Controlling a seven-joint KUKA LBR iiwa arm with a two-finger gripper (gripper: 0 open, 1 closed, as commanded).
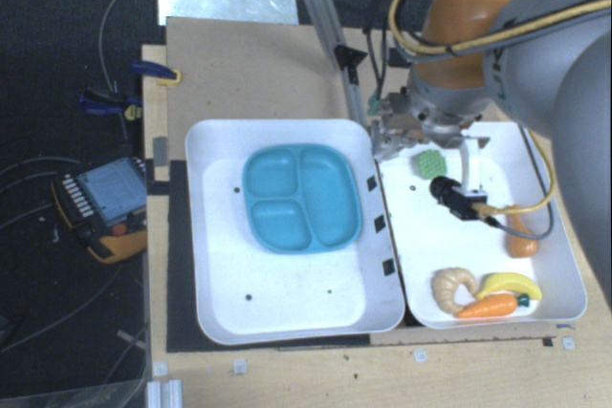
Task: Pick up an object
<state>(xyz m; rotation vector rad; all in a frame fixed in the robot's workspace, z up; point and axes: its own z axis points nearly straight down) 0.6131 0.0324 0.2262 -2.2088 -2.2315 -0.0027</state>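
Observation:
My gripper (pixel 394 137) hangs over the far left corner of the right bin (pixel 559 248), close to the wall between the two bins. A small green object (pixel 429 163) lies in that bin just right of the gripper and apart from it. Nothing shows held in the gripper. An orange object (pixel 521 245) lies near the bin's right wall. At the bin's near edge lie a beige curled piece (pixel 449 286), a yellow banana (pixel 512 283) and an orange carrot (pixel 489 306), close together.
The left bin (pixel 220 291) holds a blue divided plate (pixel 301 197). The arm's grey body and orange band (pixel 469 5) overhang the far right. A slanted metal pole (pixel 325 10) crosses behind the bins. Clamps and a handheld device (pixel 105 201) lie left of the bench.

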